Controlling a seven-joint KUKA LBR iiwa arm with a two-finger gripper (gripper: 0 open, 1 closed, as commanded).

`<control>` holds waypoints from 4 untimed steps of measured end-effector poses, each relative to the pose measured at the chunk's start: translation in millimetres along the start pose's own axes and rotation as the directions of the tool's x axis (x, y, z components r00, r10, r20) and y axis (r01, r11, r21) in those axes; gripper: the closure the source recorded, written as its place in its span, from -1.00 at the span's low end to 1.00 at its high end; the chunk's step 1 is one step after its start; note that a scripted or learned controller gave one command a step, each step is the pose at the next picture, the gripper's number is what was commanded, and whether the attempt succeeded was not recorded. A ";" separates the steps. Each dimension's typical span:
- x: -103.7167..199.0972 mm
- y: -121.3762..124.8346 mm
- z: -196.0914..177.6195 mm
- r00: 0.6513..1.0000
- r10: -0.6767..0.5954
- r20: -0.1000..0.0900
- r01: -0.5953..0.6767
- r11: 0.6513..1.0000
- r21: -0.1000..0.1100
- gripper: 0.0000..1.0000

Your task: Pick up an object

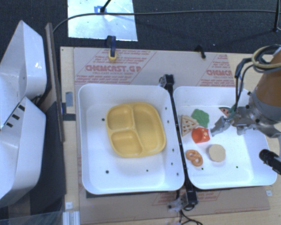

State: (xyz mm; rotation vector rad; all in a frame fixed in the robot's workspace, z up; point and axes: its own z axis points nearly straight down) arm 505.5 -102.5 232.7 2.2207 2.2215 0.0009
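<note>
Several toy foods lie in the right bin [253,172]: a green leafy piece [200,116], a red piece [200,135], a pizza slice [188,124], a pretzel [194,157], a round tan cookie [217,153] and a small red wedge [224,110]. My gripper [218,125] hangs over the right bin, just right of the red piece and above the cookie. It points left toward the red and green pieces. Nothing shows in its grasp.
The left bin [93,172] holds a yellow divided plate [133,128]. A black divider [178,139] runs between the bins. Two white tubs [18,125] stand off the bench at the left. A black fitting [271,159] on the arm sits over the right bin's right edge.
</note>
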 end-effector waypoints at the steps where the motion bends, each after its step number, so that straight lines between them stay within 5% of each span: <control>1: -0.1 0.4 -10.6 1.000 0.000 0.000 0.000 1.000 -0.001 1.00; 2: 62.1 109.5 2.3 1.000 -0.007 -0.001 0.007 1.000 -0.001 1.00; 3: 131.0 57.8 13.1 1.000 -0.006 -0.002 0.006 1.000 0.002 1.00; 4: 177.7 58.3 -28.4 1.000 -0.004 -0.001 0.004 1.000 -0.003 1.00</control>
